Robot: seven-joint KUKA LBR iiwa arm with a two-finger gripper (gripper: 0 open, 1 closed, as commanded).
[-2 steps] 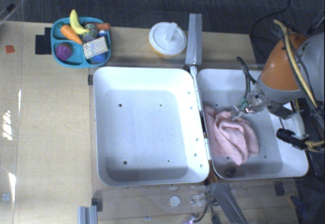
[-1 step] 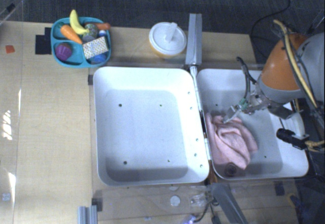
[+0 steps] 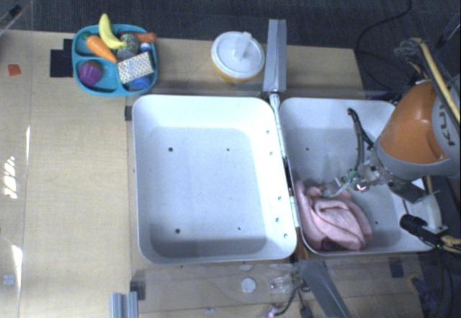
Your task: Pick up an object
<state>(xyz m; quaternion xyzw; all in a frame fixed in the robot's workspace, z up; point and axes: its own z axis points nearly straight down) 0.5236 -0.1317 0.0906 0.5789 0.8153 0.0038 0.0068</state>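
A crumpled pink cloth (image 3: 333, 220) lies in the near left corner of the right bin (image 3: 324, 129). My gripper (image 3: 351, 181) hangs low over the cloth's far right edge, at or just above the fabric. The arm's orange band (image 3: 412, 133) rises behind it to the right, and a black cable (image 3: 358, 130) curves down to the wrist. Nothing is lifted off the bin floor.
The left bin (image 3: 209, 179) stands beside the right one, their rims meeting at a metal rail (image 3: 274, 57). A blue tray of toy food (image 3: 115, 58) and a yellow tub with a white lid (image 3: 238, 55) sit on the bench behind.
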